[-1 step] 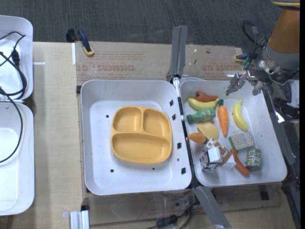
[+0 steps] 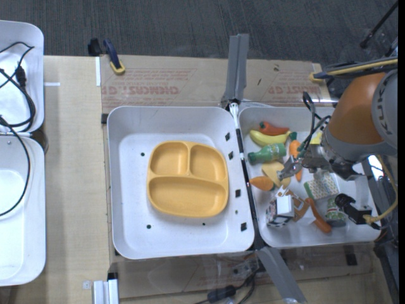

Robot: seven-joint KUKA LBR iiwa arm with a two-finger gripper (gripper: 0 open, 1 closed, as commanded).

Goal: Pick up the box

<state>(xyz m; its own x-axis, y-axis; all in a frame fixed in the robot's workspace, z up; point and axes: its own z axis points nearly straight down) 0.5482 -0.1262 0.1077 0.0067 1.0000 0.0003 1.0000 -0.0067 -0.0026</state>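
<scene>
Brown cardboard [image 2: 190, 81] behind the two white bins lay on the surface, its red print reading roughly "CHEMCO2" upside down. Among toy food in the right bin [image 2: 354, 236], the box [image 2: 280, 209] sat near the front with small illegible markings. Just above it hung the end effector [image 2: 292, 168]; whether its fingers were spread could not be told.

A single fixed camera hangs above the bench [image 2: 69, 170] and looks down at a slant, far enough back to take in both white bins. The left bin [image 2: 120, 189] sits mid-frame, the right bin [image 2: 269, 236] toward the right side, where the arm [image 2: 357, 116] reaches in.
</scene>
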